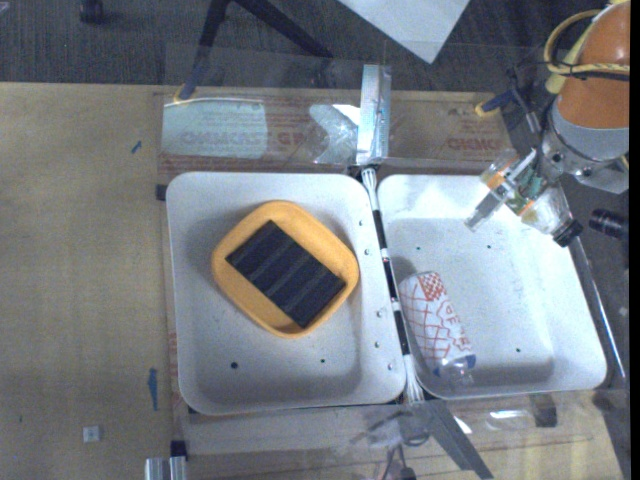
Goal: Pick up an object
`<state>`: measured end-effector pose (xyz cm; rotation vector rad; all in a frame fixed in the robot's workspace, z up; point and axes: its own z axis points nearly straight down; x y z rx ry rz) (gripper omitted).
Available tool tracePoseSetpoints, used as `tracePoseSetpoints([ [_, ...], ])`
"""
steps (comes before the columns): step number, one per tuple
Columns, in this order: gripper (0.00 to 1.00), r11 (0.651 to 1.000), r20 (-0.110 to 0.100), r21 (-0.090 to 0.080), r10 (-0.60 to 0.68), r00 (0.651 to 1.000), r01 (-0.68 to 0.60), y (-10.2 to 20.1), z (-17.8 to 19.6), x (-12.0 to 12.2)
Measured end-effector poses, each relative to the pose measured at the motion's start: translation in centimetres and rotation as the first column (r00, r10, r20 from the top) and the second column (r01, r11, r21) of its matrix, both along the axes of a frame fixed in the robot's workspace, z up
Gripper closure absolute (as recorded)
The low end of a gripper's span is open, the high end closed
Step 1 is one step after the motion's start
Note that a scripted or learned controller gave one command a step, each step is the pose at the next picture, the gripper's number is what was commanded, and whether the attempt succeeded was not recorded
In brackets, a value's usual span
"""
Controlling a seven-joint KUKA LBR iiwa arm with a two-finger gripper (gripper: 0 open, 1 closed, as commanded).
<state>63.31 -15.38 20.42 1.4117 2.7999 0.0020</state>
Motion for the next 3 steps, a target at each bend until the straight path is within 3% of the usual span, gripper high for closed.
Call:
tracePoseSetpoints([
  [1, 0.0, 1.0, -0.001, 0.0, 0.03, 1.0, -0.03, -0.8, 8.0, -3.3],
  [2, 0.0, 0.963, -0.003, 0.002, 0.269, 0.963, -0.269, 1.7, -5.4, -6.6],
  [3, 0.0, 0.93, 0.0, -0.002, 0.367, 0.93, -0.367, -3.0, -7.1, -2.1],
])
